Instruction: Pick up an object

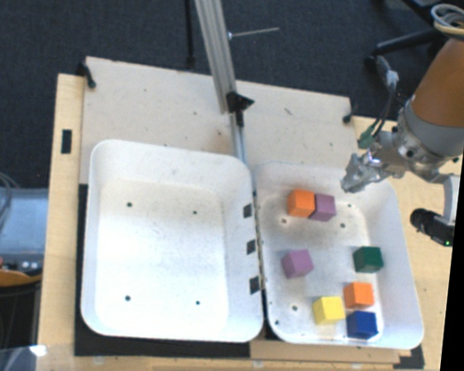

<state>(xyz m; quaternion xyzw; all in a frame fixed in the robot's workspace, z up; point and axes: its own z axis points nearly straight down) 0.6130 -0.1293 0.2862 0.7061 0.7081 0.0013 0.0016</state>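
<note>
Hovering over the right bin's (400,241) far rim, the gripper (355,183) has the small purple cube (324,207) just below-left; jaw state I cannot tell.

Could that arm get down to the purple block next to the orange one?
Probably yes. The gripper hangs just above and to the right of the purple block, with nothing over it; the orange block touching its left side may crowd the grasp.
</note>
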